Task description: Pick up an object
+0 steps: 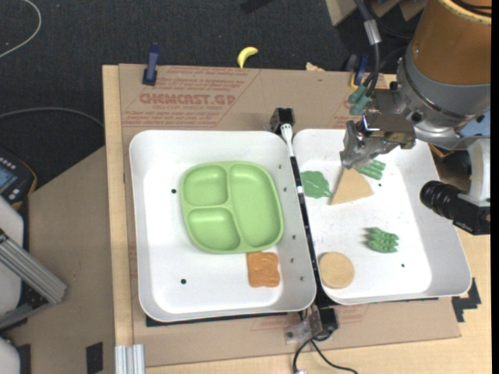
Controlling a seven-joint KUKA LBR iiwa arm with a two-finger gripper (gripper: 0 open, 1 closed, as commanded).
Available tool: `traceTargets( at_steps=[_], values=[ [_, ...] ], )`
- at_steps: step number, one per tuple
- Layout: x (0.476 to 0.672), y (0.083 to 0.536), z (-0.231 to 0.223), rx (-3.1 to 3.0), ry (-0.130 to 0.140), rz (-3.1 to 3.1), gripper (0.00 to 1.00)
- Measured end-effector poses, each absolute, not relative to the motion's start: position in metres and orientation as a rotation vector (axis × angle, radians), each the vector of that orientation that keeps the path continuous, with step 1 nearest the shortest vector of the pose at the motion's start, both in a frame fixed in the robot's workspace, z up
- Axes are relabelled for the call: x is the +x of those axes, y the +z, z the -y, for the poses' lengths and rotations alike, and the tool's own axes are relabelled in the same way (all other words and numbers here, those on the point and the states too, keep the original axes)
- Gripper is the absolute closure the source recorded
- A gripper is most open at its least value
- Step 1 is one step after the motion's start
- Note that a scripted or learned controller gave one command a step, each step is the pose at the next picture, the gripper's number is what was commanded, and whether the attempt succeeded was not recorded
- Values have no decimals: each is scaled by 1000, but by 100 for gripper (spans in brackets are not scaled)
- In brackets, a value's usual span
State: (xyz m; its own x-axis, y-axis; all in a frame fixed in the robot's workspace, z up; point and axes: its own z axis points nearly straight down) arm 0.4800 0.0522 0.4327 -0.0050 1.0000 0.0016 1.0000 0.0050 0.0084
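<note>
My gripper [359,157] hangs low over the back of the right bin [437,275]. Its tip is just above the top corner of a tan wedge-shaped piece [351,189]; whether it touches is unclear. A small green ridged piece [375,169] lies right beside the tip, partly hidden by it. A flat green leaf shape [314,184] rests to the left of the wedge. Nearer the front lie another green ridged piece [381,240] and a round tan cookie [337,270].
The left bin [152,224] holds a green divided plate [231,206] and an orange waffle-like piece [263,269] at its front right. A black divider strip [298,201] runs between the bins. A blue clamp [151,65] and a yellow banana [246,54] sit on the cardboard behind.
</note>
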Motion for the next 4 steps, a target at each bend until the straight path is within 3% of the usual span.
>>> traceTargets(
  at_steps=[1,3,4],
  values=[
    [479,391,-92,2219,-6,-2229,100],
    [480,432,-81,2221,6,-2216,100],
    [479,365,-105,2223,-10,-2227,100]
  ],
)
